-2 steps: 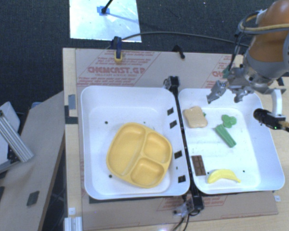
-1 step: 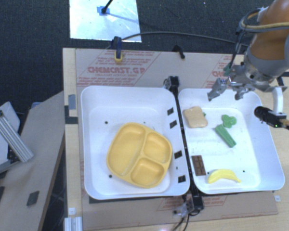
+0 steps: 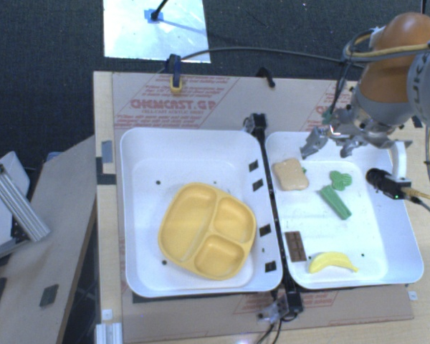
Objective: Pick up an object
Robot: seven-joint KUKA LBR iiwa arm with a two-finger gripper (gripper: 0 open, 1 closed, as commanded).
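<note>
so the gripper [image 3: 332, 143], fingers spread and empty, hung just beyond the bread [image 3: 291, 174]; lowering onto it looked next.

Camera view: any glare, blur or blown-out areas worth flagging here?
Camera view: the shiny sheet beyond the bench glares near white; the white bins stay readable with soft shadows; the tool looks slightly soft, while the banana and yellow tray are sharp.

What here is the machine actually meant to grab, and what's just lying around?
Pickable things, all in the right white bin:
tan bread-like slab
green toy vegetable
brown chocolate-like bar
yellow toy banana
The hand hovers over that bin's far edge.

Just lying about:
yellow divided plastic tray, in the left white bin
blue-and-yellow clamp
</note>
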